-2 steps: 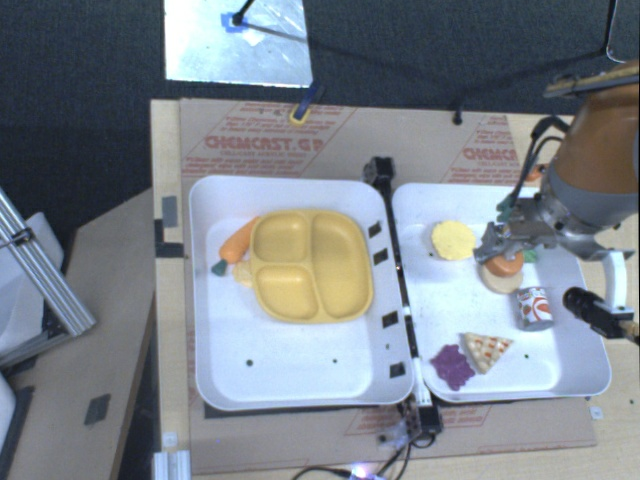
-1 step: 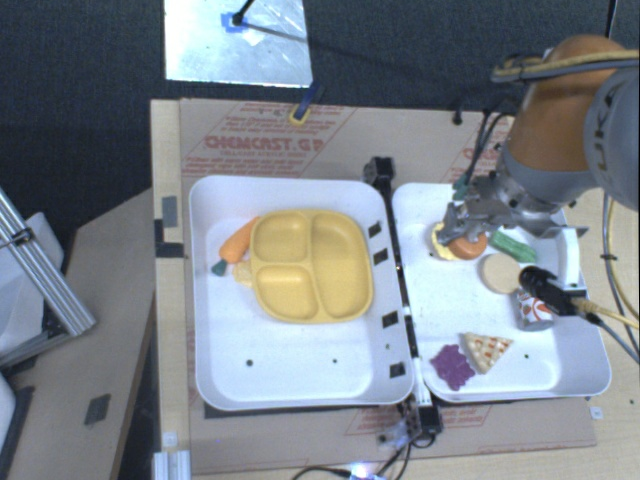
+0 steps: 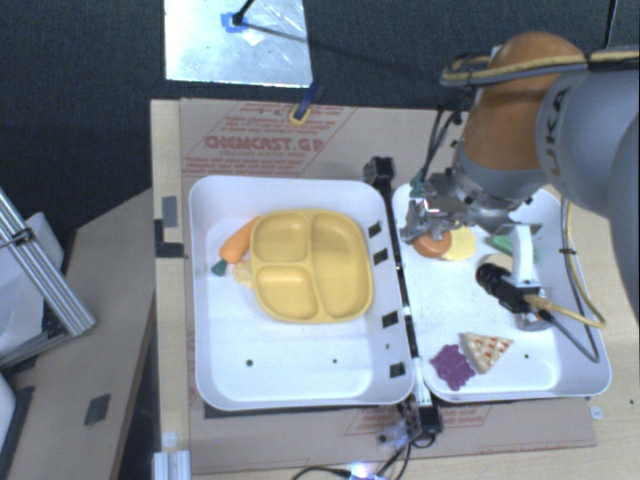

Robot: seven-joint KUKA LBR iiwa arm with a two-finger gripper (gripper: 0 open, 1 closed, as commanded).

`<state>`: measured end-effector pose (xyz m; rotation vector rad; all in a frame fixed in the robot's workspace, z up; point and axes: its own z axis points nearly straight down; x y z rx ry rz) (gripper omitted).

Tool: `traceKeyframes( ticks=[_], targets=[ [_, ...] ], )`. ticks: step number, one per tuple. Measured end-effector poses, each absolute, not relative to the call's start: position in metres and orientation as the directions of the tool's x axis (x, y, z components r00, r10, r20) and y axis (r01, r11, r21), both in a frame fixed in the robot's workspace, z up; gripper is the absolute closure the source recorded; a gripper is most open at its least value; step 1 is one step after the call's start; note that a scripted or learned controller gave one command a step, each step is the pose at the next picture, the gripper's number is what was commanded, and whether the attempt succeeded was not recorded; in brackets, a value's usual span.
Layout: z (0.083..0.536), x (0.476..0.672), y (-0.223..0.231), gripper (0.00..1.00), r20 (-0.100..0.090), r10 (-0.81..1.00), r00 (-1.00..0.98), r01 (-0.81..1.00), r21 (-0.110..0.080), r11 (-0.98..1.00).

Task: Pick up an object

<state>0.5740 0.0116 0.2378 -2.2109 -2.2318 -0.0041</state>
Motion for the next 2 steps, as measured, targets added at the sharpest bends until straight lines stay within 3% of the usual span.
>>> traceKeyframes(
  ticks=[2],
  targets=[
    [0.216, 0.616, 0.104, 1.0, 0.001, 1.0, -0.008, 1.0, 0.002, 0.008]
  ],
)
